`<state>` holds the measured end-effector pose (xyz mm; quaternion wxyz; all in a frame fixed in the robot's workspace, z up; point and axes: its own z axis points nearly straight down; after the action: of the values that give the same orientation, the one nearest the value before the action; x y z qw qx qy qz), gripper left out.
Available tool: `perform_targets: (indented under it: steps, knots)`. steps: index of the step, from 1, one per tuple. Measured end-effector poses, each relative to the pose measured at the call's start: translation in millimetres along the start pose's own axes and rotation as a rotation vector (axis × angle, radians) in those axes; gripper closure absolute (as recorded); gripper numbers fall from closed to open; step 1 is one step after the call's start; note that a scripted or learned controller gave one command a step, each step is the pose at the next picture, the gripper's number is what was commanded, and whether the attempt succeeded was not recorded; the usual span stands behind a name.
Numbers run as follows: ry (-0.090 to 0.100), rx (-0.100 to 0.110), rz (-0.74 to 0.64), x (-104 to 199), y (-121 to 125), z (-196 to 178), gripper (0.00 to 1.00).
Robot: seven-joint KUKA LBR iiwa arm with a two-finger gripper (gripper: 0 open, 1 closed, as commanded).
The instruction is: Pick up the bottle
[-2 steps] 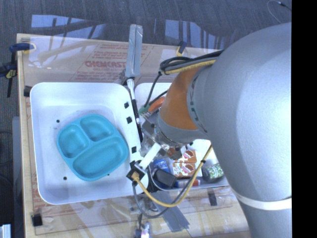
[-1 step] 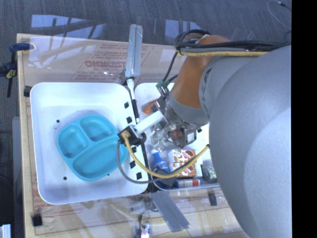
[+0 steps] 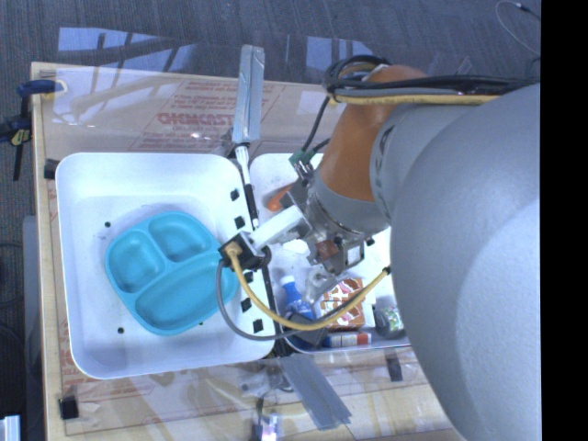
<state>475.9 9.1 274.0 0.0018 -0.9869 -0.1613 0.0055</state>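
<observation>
The bottle (image 3: 292, 296) lies just beside the lowered hand (image 3: 323, 274).

A blue divided plate (image 3: 168, 278) lies in the left white bin (image 3: 78, 246).

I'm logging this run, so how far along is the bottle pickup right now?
Done: the arm has reached over the right bin, with the gripper low among the clutter. In hand: nothing visibly gripped. Left: the blue-capped bottle lies in the bin, so grasping and lifting remain.
</observation>
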Motion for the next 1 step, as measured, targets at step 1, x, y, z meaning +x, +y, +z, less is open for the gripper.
perform_targets:
  steps: [1]
  knots:
    - [-0.004,-0.001,-0.254,17.2,-54.1,86.3,0.0]
